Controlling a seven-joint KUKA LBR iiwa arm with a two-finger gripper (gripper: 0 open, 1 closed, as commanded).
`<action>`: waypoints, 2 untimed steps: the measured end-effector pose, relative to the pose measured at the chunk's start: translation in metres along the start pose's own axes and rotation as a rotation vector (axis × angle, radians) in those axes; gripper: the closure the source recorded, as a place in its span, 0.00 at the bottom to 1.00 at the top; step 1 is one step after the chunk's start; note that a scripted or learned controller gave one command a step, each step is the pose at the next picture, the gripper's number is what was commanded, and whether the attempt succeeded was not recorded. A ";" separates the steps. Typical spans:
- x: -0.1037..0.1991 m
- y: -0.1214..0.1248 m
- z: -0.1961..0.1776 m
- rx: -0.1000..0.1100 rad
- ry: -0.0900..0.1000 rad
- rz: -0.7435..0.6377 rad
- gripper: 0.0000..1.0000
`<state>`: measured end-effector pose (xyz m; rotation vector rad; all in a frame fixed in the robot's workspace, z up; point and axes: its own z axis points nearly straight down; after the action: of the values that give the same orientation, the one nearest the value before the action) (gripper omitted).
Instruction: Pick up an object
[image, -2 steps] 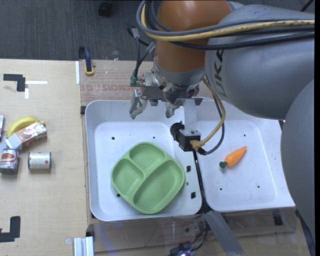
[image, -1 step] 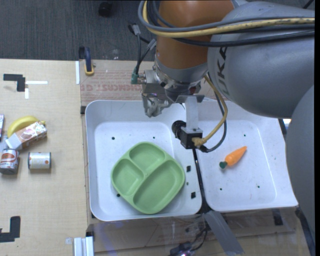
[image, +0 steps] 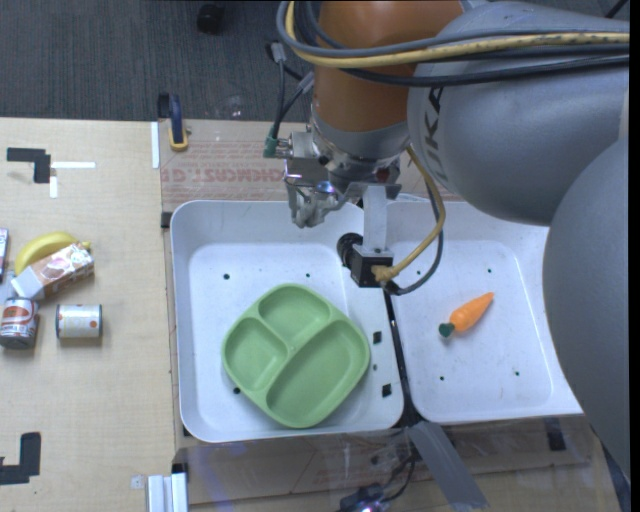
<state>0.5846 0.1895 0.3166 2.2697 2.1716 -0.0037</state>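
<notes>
From my feed, the gripper (image: 312, 210) hangs above the far rim of the left bin (image: 190, 300), close to that bin's back wall. I can make out its metallic tip pointing down, but whether it is parted or closed I cannot tell from this slant, and I see nothing caught in it. Above it sits the orange band (image: 365, 60) of the arm, with yellow and black cables (image: 430, 240) looping down beside the wrist toward the seam between the two bins.

Below and toward me, a green divided plate (image: 296, 354) lies flat on the floor of the left bin, well apart from the gripper. It has three compartments and sits near the bin's front right corner.

In the right bin (image: 500, 390) a small toy carrot (image: 467, 313) lies on its side, orange body with a green end pointing left, also well apart from the gripper.

Out on the wooden bench (image: 90, 420) to the left, I see a banana (image: 45, 247), a wrapped packet (image: 58, 270) touching it, and two small cans (image: 78, 322) just beside them.
</notes>
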 end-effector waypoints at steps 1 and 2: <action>0.000 0.000 0.000 0.000 0.000 0.000 0.00; -0.050 0.051 0.079 0.001 0.000 0.207 0.00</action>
<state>0.6328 0.1369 0.2372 2.4824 1.9255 -0.0040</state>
